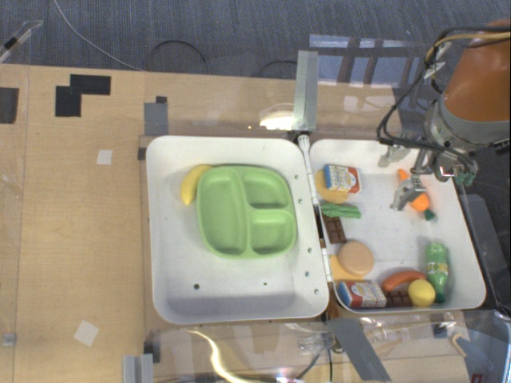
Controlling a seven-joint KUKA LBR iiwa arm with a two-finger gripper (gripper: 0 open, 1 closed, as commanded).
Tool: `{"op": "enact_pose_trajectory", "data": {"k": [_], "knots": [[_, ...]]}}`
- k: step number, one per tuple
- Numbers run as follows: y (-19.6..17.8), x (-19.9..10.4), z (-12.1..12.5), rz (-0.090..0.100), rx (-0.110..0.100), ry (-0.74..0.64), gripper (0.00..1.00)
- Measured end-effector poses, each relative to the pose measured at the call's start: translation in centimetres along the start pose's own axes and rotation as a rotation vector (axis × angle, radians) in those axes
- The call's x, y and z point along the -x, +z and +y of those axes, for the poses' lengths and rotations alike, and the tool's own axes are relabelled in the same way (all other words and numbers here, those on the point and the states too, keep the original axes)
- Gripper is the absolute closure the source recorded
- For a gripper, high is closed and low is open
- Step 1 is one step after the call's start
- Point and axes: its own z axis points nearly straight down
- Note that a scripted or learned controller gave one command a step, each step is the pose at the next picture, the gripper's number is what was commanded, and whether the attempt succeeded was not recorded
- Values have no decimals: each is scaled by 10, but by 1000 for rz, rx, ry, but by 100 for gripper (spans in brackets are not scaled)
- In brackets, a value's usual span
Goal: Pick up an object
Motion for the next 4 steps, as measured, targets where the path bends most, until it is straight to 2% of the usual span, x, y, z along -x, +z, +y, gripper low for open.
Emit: {"op": "enact_pose_trajectory", "data": {"k": [1, 2, 3, 4], "knots": [[128, 39, -59, -10, -3, 28, 0], [115, 42, -56, -19, -4, 20, 100], [13, 45, -78, -8, -5, -334, 100], [17, 44, -77, -4, -1, -334, 0]]}}
